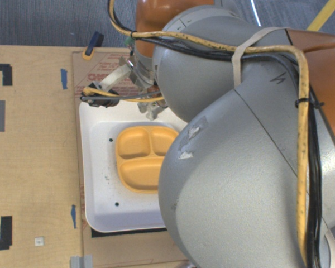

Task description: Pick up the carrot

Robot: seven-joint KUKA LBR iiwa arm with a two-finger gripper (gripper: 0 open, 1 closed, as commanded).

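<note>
My grey arm (251,149) covers most of the camera view, with its orange band (167,4) at the top. The gripper (149,108) hangs from the wrist over the far rim of the white bin (97,205), just behind a yellow plate. Cables and the arm's bulk hide most of the gripper. The arm also hides the right part of this bin.
A yellow divided plate (139,161) lies in the middle of the white bin. Yellow and black cables (103,94) loop over the bin's far left corner. Flat cardboard (33,149) with black marks and blue tape stretches to the left. A blue clip (93,43) sits beyond it.
</note>
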